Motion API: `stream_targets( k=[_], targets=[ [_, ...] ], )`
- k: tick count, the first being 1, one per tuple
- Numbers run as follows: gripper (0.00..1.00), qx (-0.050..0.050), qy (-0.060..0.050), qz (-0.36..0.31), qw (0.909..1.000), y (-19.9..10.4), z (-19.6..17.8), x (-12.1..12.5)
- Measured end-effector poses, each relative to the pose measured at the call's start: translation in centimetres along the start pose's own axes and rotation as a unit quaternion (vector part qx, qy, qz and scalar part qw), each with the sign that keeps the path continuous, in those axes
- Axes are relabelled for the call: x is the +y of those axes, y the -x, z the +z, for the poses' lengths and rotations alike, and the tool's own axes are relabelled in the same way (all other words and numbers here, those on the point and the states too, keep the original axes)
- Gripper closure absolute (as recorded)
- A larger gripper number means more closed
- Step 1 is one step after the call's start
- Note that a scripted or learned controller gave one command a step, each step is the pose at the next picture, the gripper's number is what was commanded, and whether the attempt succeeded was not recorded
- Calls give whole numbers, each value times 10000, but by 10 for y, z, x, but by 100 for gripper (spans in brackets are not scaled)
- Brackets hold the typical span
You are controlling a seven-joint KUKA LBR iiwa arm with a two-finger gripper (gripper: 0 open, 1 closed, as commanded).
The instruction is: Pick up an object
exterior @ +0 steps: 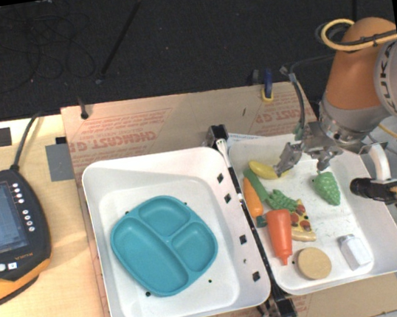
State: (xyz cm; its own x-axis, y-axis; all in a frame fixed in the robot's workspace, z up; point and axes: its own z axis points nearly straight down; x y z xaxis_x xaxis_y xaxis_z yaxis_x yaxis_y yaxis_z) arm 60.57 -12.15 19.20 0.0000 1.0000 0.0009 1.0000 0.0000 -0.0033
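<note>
My gripper (305, 159) hangs over the back of the right bin (393, 254), open, with bare bin floor between its two fingers. A yellow banana-like piece (262, 171) lies just left of the left finger (288, 157). A green bumpy toy (327, 188) sits just in front of the right finger (324, 161). Further forward lie a slim orange piece (251, 196), a green leafy toy (280, 199), an orange-red carrot (280, 234), a pizza slice (301, 224), a tan round disc (314, 262) and a small white bottle (353, 250).
The left bin (105, 183) holds a teal divided plate (164, 244). A black-edged divider (241, 214) separates the two bins. A tablet-like pendant (0, 226) rests on the bench at the far left.
</note>
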Motion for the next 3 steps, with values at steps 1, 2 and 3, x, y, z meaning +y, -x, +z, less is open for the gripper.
stream_targets(
  k=[1, 2, 3],
  targets=[
    [0, -3, -19, 6, 10000, 25, 111, 5],
    [0, -42, 27, 38, 10000, -12, 103, -59],
    [100, -15, 3, 53, 10000, -11, 94, -58]
  ],
)
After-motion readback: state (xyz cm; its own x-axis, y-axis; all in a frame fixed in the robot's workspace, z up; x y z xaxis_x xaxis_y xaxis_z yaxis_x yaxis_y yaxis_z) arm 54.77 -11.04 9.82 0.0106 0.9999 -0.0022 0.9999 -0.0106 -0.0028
